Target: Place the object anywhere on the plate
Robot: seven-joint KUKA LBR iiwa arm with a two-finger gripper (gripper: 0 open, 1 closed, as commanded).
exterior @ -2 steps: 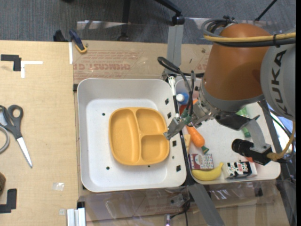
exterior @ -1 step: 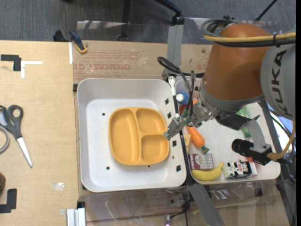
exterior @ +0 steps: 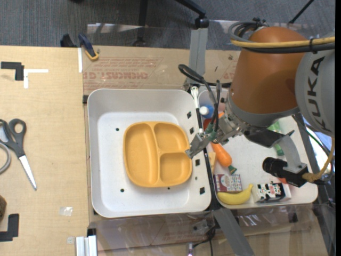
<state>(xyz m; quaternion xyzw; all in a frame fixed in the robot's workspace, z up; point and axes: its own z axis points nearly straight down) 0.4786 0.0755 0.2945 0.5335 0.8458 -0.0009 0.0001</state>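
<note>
From above, the claw (exterior: 196, 147) hangs over the right rim of the yellow three-compartment plastic plate (exterior: 157, 154) in the left white bin (exterior: 104, 159). An orange toy carrot (exterior: 222, 154) lies just right of it in the right white bin (exterior: 298, 192). The claw's opening: I cannot tell.

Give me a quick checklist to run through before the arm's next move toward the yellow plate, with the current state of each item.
1. Plate lies flat in the left bin: ok.
2. Plate compartments free to take an object: ok.
3. Gripper positioned over the plate: not ok, it sits at the plate's right edge, by the wall between the bins.
4. Object seen between the fingers: cannot tell.
5. Objects left in the right bin: ok, carrot, banana and small carton lie there.
6. Path over the left bin unobstructed: ok.
</note>
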